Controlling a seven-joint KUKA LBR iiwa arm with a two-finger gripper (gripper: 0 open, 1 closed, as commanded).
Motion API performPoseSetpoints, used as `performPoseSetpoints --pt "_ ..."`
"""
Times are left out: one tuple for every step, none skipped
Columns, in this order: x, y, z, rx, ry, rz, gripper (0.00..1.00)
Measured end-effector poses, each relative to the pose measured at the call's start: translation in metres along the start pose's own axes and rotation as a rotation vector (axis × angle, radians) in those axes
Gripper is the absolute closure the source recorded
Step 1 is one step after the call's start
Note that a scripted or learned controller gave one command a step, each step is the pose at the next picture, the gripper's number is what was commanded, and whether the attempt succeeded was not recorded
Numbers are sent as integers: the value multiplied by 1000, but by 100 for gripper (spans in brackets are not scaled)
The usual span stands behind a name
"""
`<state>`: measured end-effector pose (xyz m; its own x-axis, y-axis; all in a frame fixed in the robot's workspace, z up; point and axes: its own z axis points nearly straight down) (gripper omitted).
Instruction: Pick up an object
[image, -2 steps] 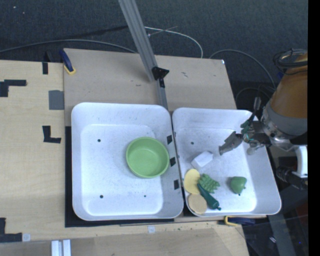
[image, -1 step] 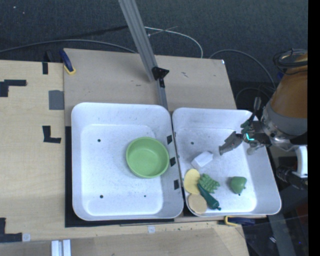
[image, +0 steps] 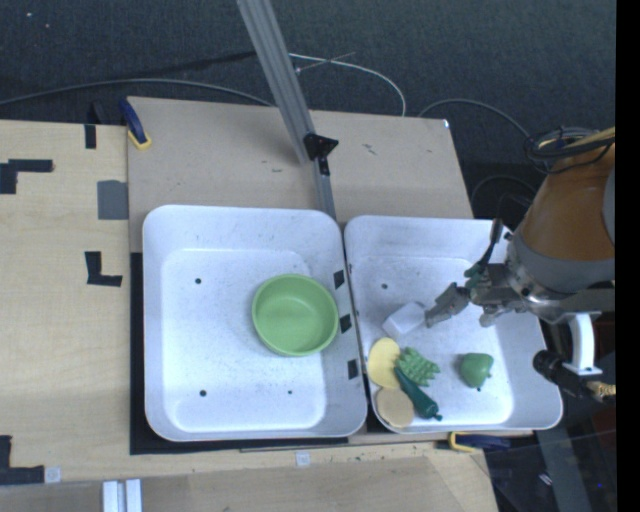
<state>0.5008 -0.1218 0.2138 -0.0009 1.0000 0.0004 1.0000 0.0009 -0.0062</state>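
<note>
Approach step, nothing held. Gripper open, over right bin, just right of white block. Next: shift left, centre over block, descend, close.

You see even, soft overhead light; the white bins glare slightly, and everything looks mildly blurred toward three o'clock.

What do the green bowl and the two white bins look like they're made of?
Green bowl: probably plastic, one even matte green with soft highlights. Left bin and right bin: likely moulded plastic, with rounded corners and a dull white surface flecked with dark specks.
</note>
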Motion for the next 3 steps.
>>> performPoseSetpoints --pt "-6 -10 55 2 1 1 0" --pt "-8 -8 118 3 2 1 0" --pt "-7 -7 105 -1 2 -1 100"
